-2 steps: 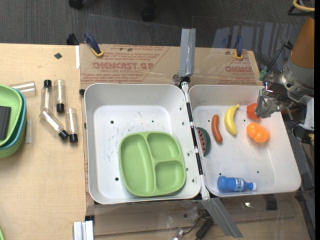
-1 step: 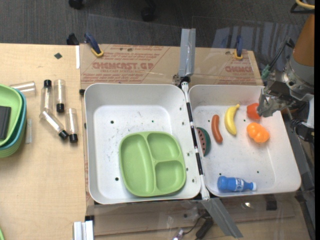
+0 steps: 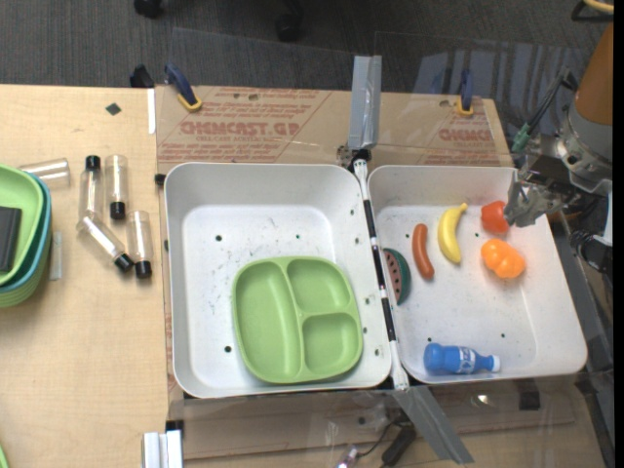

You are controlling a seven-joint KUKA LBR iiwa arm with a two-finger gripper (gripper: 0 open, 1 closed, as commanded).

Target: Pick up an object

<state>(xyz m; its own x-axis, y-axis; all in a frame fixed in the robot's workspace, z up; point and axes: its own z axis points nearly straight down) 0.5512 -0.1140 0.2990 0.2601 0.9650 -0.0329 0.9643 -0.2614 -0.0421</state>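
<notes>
The gripper [image 3: 524, 206] hangs at the right bin's [image 3: 546, 354] far right edge, just beside a red toy [image 3: 493, 216]. An orange pepper [image 3: 503, 258] lies just below it, a banana [image 3: 449, 233] and hot dog [image 3: 422, 251] farther left.

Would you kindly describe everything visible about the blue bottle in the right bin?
The blue bottle looks like a small plastic toy, deep blue with a white band and a pale cap end. It lies on its side on the right bin's floor near the front wall, cap pointing to the view's right. Nothing touches it; the other toy items lie farther back.
</notes>
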